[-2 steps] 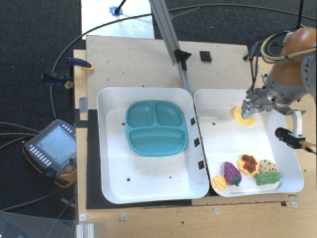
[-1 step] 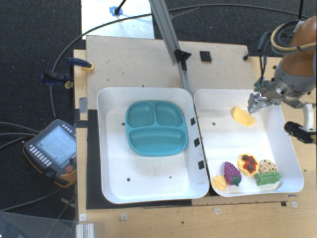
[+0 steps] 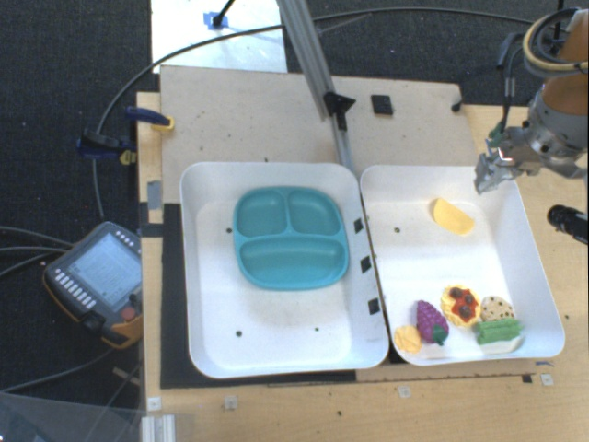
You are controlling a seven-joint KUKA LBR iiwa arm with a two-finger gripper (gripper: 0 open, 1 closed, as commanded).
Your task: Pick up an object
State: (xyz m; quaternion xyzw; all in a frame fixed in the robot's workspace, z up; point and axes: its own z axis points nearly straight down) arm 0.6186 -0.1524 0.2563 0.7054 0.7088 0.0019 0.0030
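Nearby, tool (image 3: 490,175), yellow piece (image 3: 453,216), teal plate (image 3: 291,238)

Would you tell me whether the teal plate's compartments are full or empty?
Empty: all three sections of the plate in the left bin show bare teal.

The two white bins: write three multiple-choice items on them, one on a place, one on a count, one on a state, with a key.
1. The teal divided plastic plate lies in
A. the left white bin
B. the right white bin
C. the bare bench

2. The plate's compartments number
A. two
B. three
C. five

3. The pale yellow toy food piece lies
A. between the pincer's fingers
B. on the plate
C. alone on the bin floor

Key: 1 A, the plate sits within the left bin's rim. 2 B, two small wells above one wide well. 3 C, the pincer hangs apart, above the bin's far right edge.
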